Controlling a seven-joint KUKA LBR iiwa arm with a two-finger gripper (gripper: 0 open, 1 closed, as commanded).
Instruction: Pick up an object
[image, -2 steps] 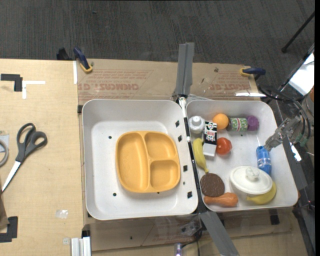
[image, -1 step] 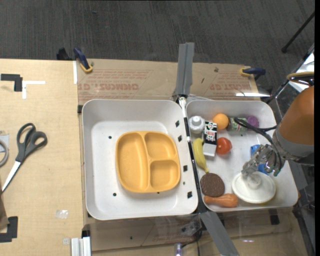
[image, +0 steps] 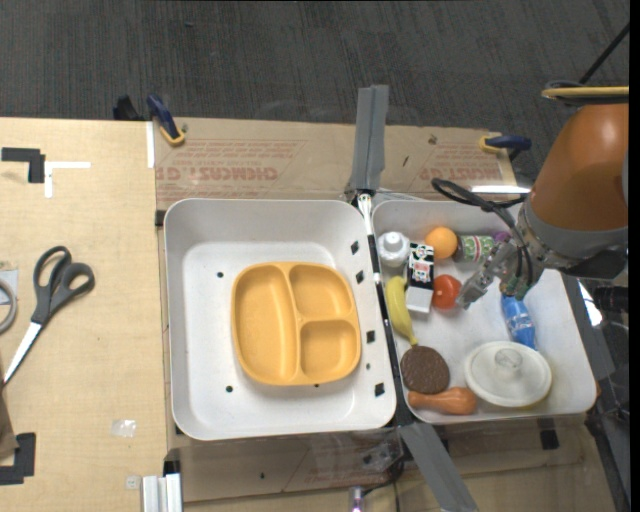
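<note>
The claw (image: 488, 280) hangs low in the right bin (image: 570, 400) beside the tomato (image: 446, 290), reaching; I can't tell its spread; next, settle over one item

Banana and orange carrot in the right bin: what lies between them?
In the camera view, a dark brown round cookie lies between the banana above and the carrot below.

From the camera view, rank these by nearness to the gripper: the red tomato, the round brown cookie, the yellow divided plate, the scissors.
Measured from the gripper:
1. Red tomato, just to its left, right bin.
2. Round brown cookie, lower left, right bin.
3. Yellow divided plate, left bin.
4. Scissors, on the bench, far left.
</note>
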